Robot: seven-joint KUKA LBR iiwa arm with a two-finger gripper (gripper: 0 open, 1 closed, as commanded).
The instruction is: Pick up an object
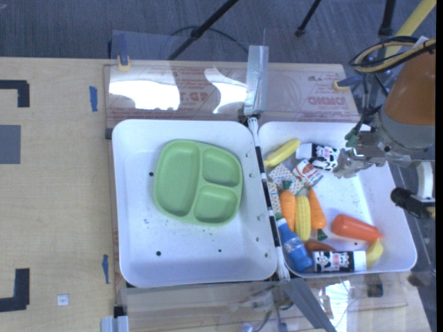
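Green three-compartment plastic plate (pixel 199 181) sat pretty much in the middle of the left shallow white bin (pixel 131 247), tilted a bit, with nothing else around it. All the clutter was in the right white bin (pixel 398 244). Up near that bin's far left corner lay a yellow banana-shaped toy (pixel 282 153), and just beside it a small black-and-white cow-patterned thing (pixel 320 155) and a checkered red-and-white packet (pixel 286 179). Along the left wall were an orange carrot toy (pixel 287 207), a yellow corn cob (pixel 302 216) and another orange carrot (pixel 316 209), all lying side by side and touching. Closer to the near edge was a blue bottle-like item (pixel 295 250), plus a long black-and-white tube (pixel 337 260) running along the near wall. A fat orange-red carrot toy (pixel 355 228) rested toward the near right corner, with something yellow (pixel 374 252) poking out just behind it.

The grey arm's gripper (pixel 348 163) hung over the far right part of the right bin, just right of the cow thing. Honestly couldn't tell how it was set, and I saw nothing between it.
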